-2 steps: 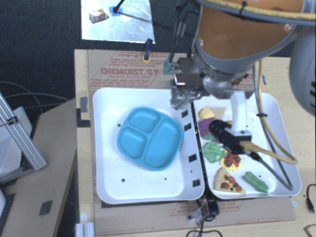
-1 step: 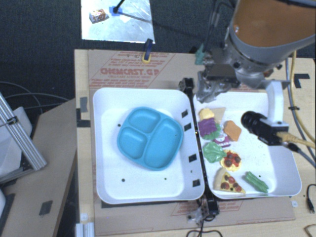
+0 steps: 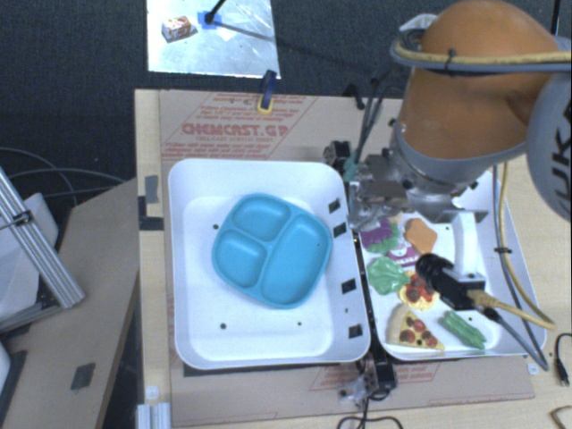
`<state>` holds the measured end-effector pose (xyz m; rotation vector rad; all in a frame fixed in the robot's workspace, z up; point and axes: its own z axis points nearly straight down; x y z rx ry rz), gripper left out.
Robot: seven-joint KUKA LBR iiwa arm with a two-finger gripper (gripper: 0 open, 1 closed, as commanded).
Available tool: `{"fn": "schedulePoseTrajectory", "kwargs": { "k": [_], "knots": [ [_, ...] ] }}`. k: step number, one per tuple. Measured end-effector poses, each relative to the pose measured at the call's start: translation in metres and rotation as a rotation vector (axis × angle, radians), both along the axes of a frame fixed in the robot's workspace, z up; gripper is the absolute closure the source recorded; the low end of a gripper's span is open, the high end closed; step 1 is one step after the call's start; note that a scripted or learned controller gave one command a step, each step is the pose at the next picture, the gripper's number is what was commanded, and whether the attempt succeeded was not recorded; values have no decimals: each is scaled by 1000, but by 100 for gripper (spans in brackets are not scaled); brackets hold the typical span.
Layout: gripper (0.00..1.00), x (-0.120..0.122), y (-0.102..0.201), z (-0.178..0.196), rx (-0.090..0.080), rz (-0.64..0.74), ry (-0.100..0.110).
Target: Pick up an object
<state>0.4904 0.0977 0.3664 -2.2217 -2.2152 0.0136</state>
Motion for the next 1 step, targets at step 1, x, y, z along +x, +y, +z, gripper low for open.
{"fn": "schedulePoseTrajectory", "kwargs": {
  "k": [1],
  "knots": [
    [100,1,2,17,5,7,-13]
  ]
}}
